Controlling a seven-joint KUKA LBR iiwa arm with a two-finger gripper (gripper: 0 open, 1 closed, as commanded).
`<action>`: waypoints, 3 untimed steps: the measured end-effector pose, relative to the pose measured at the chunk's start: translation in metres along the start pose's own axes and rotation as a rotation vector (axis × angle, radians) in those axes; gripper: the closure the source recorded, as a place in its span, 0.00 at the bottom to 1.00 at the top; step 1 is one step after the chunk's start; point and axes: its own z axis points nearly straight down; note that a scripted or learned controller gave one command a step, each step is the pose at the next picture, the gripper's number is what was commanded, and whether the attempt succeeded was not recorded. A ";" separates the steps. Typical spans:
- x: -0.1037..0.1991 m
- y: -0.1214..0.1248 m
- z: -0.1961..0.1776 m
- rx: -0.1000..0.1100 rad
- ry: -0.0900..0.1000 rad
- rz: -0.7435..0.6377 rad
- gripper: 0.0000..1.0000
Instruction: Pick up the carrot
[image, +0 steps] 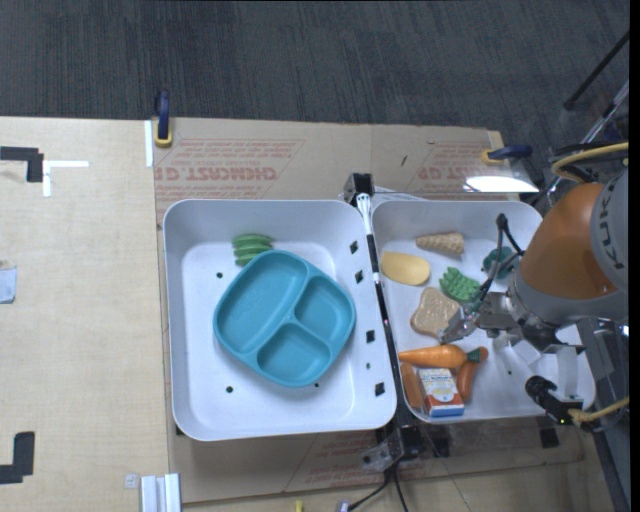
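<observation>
2 shallow white bins sit side by side on a cardboard sheet (330, 160) printed with red lettering that reads reversed and upside down from this angle; I cannot make out the words with confidence. The left bin (190, 300) holds a blue plate (285, 318) with 3 compartments, tilted so its corners point diagonally, and at the plate's 11 o'clock a green pea pod (252, 245) lies just beside its rim. The grey arm with its orange band (568, 245) reaches over the right bin (520, 400) from 3 o'clock.

The carrot (437, 355) lies near the middle of the right bin, toward its 7 o'clock corner. It is orange, long and tapered, lying roughly level, thin tip toward 9 o'clock and a small green stub at the 3 o'clock end. The gripper (465, 325) hangs just above the carrot's thick end, at the carrot's 1 o'clock; whether its fingers are spread or closed I cannot tell.

At the carrot's 12 o'clock lies a slice of bread (434, 311). At 6 o'clock, touching the carrot, is a small carton (439, 391) with a white, red and blue label, print too small to read. Farther toward 12 o'clock lie a yellow potato-like piece (405, 268), a green leafy piece (459, 284) and a tan wedge (441, 242).
</observation>
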 end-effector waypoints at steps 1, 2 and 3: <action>0.037 -0.030 0.000 -0.001 0.001 0.060 0.00; 0.035 -0.029 -0.001 -0.001 0.001 -0.149 0.00; 0.035 -0.027 -0.010 -0.005 0.000 -0.143 1.00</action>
